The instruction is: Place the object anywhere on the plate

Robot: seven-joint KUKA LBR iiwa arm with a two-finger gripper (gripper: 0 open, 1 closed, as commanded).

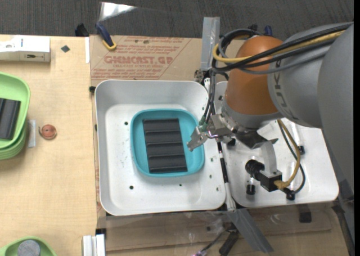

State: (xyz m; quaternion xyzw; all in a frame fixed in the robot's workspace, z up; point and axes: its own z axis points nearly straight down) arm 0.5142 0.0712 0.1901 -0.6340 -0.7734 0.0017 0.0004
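Note:
A teal plate (138, 149) with rounded corners lies in the middle of the left bin (112, 187). A black ribbed rectangular object (164, 145) rests flat on the plate and covers most of its middle. My gripper (196, 139) hangs at the plate's right rim, just right of the black object, near the wall between the two bins. The view shows nothing held in it. The orange band and grey body of the arm (256, 83) loom over the right bin's left half.
The right bin (318, 159) lies mostly under the arm, with yellow and black cables (292, 173) hanging over it. Green dishes (14, 117) and a small brown disc (48, 131) sit on the wooden bench at the left. Cardboard (140, 55) lies behind the left bin.

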